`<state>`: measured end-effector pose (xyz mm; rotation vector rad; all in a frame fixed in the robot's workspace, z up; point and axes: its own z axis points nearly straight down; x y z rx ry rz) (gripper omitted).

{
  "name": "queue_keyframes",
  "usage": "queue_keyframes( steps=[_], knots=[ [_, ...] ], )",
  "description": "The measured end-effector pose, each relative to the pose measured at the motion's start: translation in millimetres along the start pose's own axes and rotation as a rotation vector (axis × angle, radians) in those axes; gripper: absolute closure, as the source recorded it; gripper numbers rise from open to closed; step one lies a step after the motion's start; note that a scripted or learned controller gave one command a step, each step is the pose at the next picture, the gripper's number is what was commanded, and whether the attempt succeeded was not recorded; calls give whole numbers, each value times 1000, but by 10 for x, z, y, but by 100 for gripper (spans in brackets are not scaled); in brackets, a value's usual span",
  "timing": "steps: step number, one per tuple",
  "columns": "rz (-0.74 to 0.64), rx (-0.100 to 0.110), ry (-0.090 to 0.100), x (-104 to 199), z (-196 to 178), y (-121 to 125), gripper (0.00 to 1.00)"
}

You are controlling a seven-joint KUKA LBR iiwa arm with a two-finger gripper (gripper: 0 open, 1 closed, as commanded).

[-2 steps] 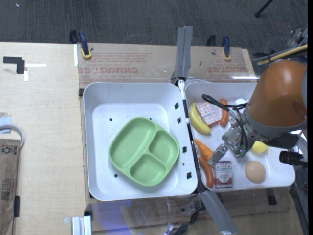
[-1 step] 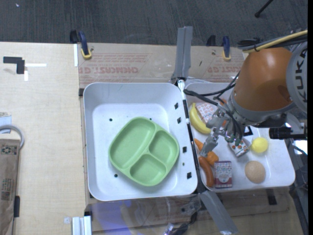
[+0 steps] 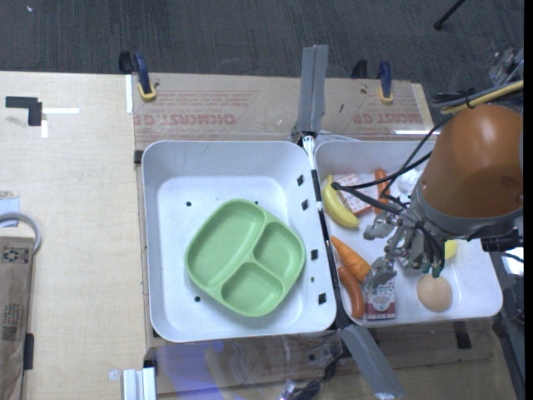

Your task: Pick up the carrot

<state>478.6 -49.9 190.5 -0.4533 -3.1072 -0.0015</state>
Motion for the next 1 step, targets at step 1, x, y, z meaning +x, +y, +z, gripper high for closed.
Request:
queue_keyframes(
  steps=[1],
  knots=[
    [-1,0,0,0,0,0,0]
  ],
)
